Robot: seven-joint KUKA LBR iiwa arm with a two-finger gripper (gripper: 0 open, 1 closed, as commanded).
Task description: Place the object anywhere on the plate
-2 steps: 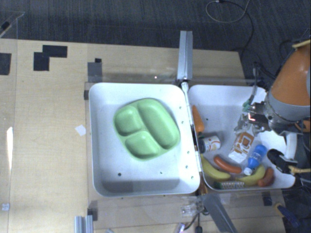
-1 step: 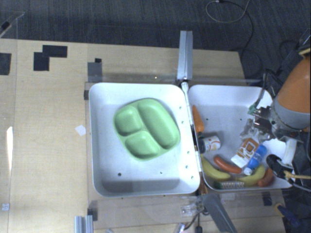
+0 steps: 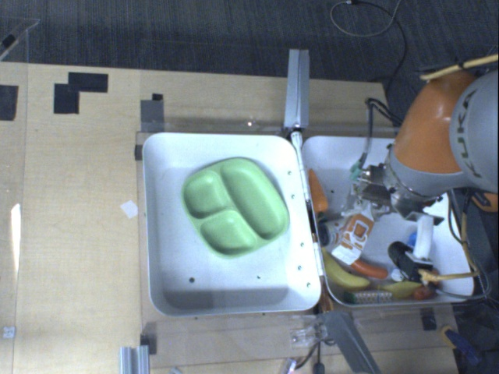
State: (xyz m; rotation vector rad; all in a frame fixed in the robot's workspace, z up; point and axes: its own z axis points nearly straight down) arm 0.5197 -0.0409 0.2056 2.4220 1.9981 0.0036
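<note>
While jaws (image 3: 360, 201) hang over right bin (image 3: 343, 150), grip unreadable | plate (image 3: 234, 205) central, left bin (image 3: 168, 232) margins open

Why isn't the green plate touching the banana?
Apart. The camera view shows the plate in the left bin and the banana in the right bin, with both bin walls between them.

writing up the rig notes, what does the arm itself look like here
The KUKA arm is a bulky rounded body, grey with a broad glossy orange band and dark KUKA lettering on the grey shell at the view's right edge. Thin dark cables run along its wrist toward the metallic two-finger gripper.
</note>
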